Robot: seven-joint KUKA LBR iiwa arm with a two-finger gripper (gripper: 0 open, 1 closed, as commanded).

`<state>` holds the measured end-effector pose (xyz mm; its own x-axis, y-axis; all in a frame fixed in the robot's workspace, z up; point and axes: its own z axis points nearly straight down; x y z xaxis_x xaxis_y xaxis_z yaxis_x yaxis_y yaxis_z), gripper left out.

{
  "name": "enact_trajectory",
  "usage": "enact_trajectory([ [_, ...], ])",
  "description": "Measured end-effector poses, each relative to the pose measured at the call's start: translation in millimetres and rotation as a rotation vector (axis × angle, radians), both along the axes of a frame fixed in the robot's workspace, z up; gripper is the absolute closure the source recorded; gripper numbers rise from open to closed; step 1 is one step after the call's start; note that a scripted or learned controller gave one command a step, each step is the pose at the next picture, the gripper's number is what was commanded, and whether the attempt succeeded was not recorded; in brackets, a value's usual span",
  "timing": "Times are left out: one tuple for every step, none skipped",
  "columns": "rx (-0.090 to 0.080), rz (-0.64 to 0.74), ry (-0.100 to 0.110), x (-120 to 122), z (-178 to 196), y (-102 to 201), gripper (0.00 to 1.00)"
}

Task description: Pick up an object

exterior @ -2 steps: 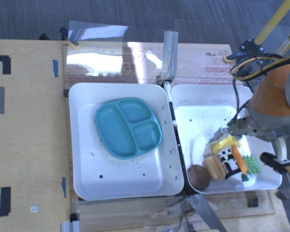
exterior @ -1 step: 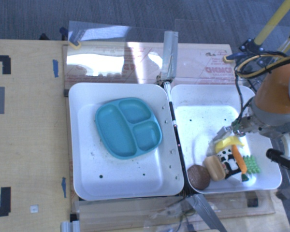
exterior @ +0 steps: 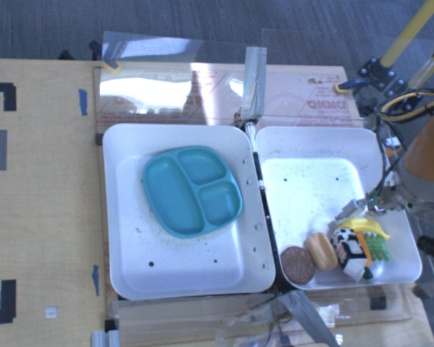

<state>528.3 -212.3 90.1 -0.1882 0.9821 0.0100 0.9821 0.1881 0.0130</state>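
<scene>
Metal and slender, the pincer (exterior: 358,210) shows at the right side of the right bin (exterior: 304,150), reaching in from the arm (exterior: 425,161), whose orange band is blurred at the frame edge; whether it is released or clenched cannot be told from this slanted view, and nothing is seen between its tips. Just below it, in the bin's near right corner, lies a cluster of small toys: a yellow banana-shaped piece (exterior: 367,226) on top, a black-and-white blocky item (exterior: 352,250) beneath it, and a green bristly piece (exterior: 377,248) at its right side. Beside these to the left sit a tan, rounded bread roll (exterior: 321,251) with a smooth matte look and a flat, dark brown round patty (exterior: 298,264) with a grainy surface, the two touching. Both bins are shallow, glossy white plastic with rounded corners, speckled with dark flecks. Resting in the left bin (exterior: 123,215) is a teal divided plate (exterior: 192,191), smooth, with three compartments, tilted askew. Behind the bins stands a clear sheet (exterior: 173,85) catching glare, on a pale wooden bench (exterior: 43,215).
</scene>
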Motion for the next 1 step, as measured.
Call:
enact_trajectory([
  [0.003, -0.088, 0.005, 52.8, -0.8, 2.7, 0.0],
])
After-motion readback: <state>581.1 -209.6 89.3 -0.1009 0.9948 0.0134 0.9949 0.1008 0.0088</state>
